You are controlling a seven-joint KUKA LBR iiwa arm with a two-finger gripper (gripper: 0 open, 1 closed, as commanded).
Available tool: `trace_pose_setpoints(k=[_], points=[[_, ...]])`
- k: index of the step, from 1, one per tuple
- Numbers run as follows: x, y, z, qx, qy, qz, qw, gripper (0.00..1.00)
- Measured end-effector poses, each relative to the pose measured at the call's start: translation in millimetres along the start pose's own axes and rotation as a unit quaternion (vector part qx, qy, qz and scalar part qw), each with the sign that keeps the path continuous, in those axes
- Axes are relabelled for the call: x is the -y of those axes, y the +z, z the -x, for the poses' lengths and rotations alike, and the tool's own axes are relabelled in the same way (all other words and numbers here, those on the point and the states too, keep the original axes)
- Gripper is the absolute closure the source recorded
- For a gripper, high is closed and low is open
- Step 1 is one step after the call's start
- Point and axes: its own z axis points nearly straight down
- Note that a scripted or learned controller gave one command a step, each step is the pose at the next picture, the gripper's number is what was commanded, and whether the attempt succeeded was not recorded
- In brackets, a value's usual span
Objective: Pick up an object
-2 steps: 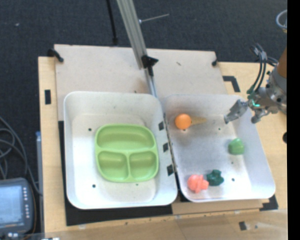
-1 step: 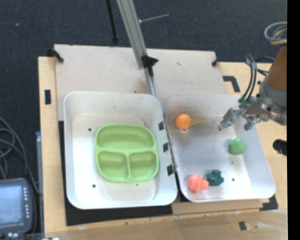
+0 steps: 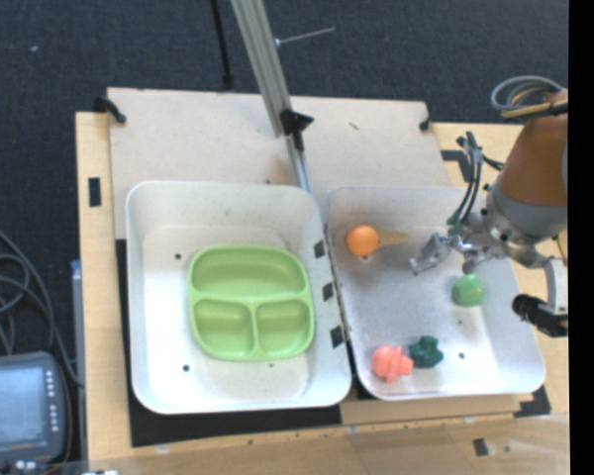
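Two thin metal fingers on the gripper [image 3: 434, 253] stood a little apart, with nothing between them. They hung over the bare white floor of the right bin [image 3: 495, 364], and I judged they were not yet touching anything.

Just beside the jaws, on the side toward the arm and a bit nearer the front of the bench, sat a small round green toy [image 3: 467, 291]. It was the closest thing, so it was likely the one to grab. It looked round, so no way of turning the jaws seemed better than another.

On the other side of the jaws, toward the left bin [image 3: 158, 295], lay an orange ball with a pale cone tip [image 3: 364, 240]. Its long way ran from side to side, pointing at the jaws.

Farther off, near the front wall of the right bin, a lumpy pink toy [image 3: 390, 362] touched a dark green toy [image 3: 427, 351].

Plenty of open floor lay around the jaws. The green toy sat near the arm's own cables [image 3: 467, 181], so a reach there would be tight.

Well apart, in the left bin, lay a light green plastic plate with three parts [image 3: 249, 301].
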Motion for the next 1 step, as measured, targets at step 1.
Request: trace_pose_setpoints(k=[1], points=[[8.0,60.7,0.5,0.000,0.000,0.000,1.0000,0.00]])
